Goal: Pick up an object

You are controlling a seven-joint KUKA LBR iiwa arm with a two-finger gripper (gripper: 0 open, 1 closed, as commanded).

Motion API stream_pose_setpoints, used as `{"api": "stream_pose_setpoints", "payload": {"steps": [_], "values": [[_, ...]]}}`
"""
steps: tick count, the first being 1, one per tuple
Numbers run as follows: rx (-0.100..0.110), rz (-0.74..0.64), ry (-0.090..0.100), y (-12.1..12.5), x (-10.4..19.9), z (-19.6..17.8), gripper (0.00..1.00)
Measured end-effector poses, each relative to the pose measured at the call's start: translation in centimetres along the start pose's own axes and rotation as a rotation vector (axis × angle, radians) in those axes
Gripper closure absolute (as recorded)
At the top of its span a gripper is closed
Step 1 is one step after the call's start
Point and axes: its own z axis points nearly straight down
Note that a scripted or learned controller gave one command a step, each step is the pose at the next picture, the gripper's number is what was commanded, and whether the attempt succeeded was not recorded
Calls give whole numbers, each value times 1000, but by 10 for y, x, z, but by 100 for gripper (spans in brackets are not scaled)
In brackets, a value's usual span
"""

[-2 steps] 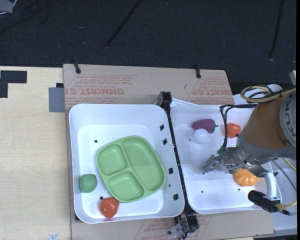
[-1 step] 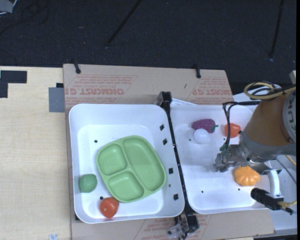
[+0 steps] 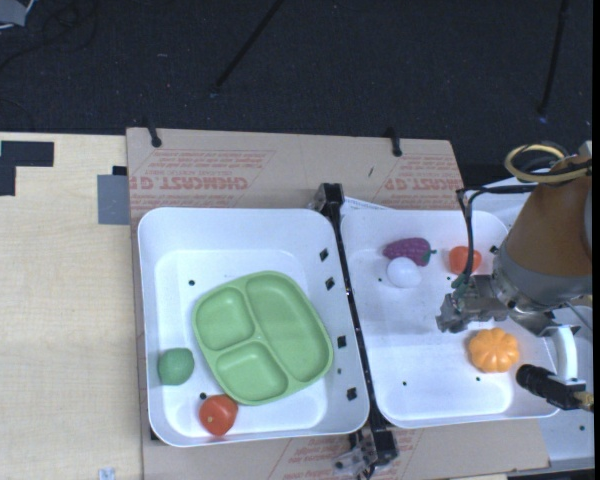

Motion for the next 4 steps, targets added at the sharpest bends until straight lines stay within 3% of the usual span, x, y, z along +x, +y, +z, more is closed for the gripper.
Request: {"api": "stream_pose_setpoints", "payload": {"steps": [2,4], "values": [[-4,0,-1,-6,7,-120,100],[6,-3,2,9,105,-89,100]]}}
